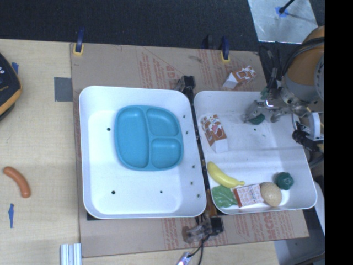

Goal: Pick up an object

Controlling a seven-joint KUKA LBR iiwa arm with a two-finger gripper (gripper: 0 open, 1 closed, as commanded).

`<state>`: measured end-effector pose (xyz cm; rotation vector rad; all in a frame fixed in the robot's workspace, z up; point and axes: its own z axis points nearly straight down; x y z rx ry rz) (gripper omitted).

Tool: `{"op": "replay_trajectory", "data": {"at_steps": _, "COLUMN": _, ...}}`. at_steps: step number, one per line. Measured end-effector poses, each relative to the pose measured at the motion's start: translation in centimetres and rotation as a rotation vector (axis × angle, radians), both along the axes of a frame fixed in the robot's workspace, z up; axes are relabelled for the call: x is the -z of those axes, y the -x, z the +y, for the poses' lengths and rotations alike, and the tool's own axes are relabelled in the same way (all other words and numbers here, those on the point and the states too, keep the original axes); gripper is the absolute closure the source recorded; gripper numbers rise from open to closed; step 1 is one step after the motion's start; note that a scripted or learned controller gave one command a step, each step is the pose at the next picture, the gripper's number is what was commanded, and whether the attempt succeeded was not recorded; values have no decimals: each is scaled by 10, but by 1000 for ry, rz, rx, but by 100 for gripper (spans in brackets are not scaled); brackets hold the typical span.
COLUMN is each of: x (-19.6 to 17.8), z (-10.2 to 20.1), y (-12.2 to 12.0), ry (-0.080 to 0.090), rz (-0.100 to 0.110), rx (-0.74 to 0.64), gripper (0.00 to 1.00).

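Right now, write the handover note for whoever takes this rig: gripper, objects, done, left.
Gripper: low over the back of the right bin, near its far right corner; whether it grips anything cannot be told.
Right bin: carton by the left wall; banana, green item, red-and-white packet, potato and dark green ball along the front.
Left bin: blue divided plate.
Done: no pick evident.
Left: pick up one object.

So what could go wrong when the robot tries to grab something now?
The gripper is up by the right bin's far wall, away from most toys, so it may grab nothing. The banana, green toy, red box and potato are crowded together, so it could knock them or pinch two.
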<state>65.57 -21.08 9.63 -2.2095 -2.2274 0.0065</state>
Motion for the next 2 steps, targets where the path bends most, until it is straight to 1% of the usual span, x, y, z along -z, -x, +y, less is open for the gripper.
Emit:
{"op": "replay_trajectory", "data": {"at_steps": 1, "x": -12, "z": -1, "y": -1, "ry": 1, "rz": -1, "rx": -3, "gripper": 100}}
{"op": "replay_trajectory", "data": {"at_steps": 2, "x": -63, "z": 74, "y": -2, "ry": -1, "rz": -6, "rx": 1, "gripper": 100}}
